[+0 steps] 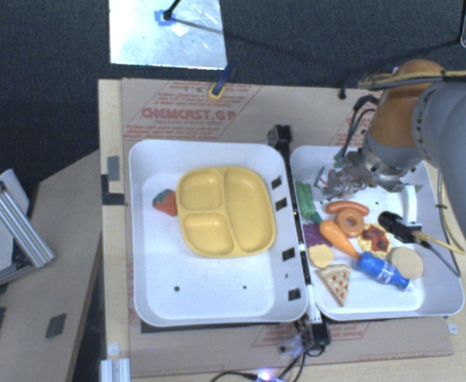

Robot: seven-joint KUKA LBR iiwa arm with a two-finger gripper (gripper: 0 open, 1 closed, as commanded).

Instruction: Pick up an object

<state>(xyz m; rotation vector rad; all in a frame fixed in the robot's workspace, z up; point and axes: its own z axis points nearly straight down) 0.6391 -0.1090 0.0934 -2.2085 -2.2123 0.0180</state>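
Both shallow white bins, left and right, look like smooth moulded plastic with a soft sheen. The yellow three-compartment plate is matt plastic. The toy foods, including the orange carrot, the blue bottle and the pizza slice, appear to be smooth plastic with a slight gloss. The surface is light-brown board with a matt printed protective film. The square sheet behind it is reflective, brushed-looking metal. The grey arm casing is smooth and satin; the gripper looks like bare metal.
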